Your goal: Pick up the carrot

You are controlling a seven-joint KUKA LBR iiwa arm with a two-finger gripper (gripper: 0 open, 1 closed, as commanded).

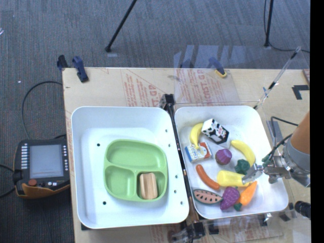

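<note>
Broadly, a tan surface (126,87) carries two white bins side by side. The left bin (86,125) holds a green tray (132,158) with three compartments, and a tan block (148,185) stands in the tray's near right compartment. The right bin (253,118) holds a heap of toy food. At its far side a yellow banana (196,134) lies just left of a black-and-white box (215,131). Below them sit a small carton (196,152), a purple onion (224,156) and a second banana (243,151) curving to the right. A red sausage (207,176) lies slantwise near the bin's middle, with a yellow pepper (232,177) to its right and a dark green piece (243,165) just above that. Along the near edge lie a watermelon slice (207,196), purple grapes (230,197) and the orange carrot (247,194), which rests at the near right of the bin, touching the grapes.

The arm (304,146) reaches in from the right, and its pincer (251,175) hangs just above the carrot's far end, beside the pepper. Its fingers look parted, with nothing between them; the carrot lies on the bin floor.
</note>
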